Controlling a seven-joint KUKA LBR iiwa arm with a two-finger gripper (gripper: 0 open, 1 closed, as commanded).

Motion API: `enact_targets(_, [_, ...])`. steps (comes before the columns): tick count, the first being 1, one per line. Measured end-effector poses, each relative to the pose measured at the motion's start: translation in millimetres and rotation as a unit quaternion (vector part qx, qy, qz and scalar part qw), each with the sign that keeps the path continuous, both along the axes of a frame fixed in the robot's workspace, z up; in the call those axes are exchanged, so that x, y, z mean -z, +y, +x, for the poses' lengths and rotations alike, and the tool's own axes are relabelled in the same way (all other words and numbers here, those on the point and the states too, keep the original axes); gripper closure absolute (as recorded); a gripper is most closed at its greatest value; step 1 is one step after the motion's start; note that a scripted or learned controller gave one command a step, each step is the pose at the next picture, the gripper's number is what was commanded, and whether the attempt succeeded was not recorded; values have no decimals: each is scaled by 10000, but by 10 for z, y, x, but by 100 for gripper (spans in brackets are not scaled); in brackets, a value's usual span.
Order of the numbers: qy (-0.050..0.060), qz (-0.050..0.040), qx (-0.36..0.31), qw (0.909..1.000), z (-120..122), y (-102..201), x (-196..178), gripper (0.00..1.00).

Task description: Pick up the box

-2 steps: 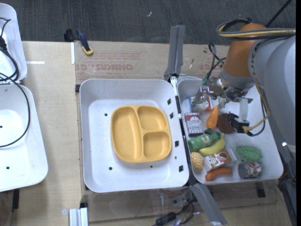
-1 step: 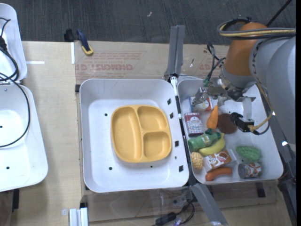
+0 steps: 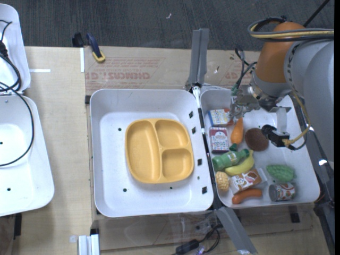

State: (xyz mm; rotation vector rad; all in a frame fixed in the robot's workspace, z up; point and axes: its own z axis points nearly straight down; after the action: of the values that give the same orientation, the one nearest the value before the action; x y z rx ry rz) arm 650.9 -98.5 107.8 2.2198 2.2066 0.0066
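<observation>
The gripper (image 3: 237, 109) hangs over the right bin's (image 3: 311, 180) back-left corner; how wide it stands cannot be told. The box (image 3: 219, 139) lies just beneath it along the bin's left edge, beside a carrot (image 3: 237, 131).

Arm (image 3: 297, 62) reaches in from the right, grey links with the orange band (image 3: 276, 57) above the wrist, cables looped over the top. Wrist pitched down and left; gripper (image 3: 237, 108) sits low at the arm's left end.
</observation>
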Motion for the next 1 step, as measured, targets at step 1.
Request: enact_targets(1, [1,1,1,10000,0,1,0,0])
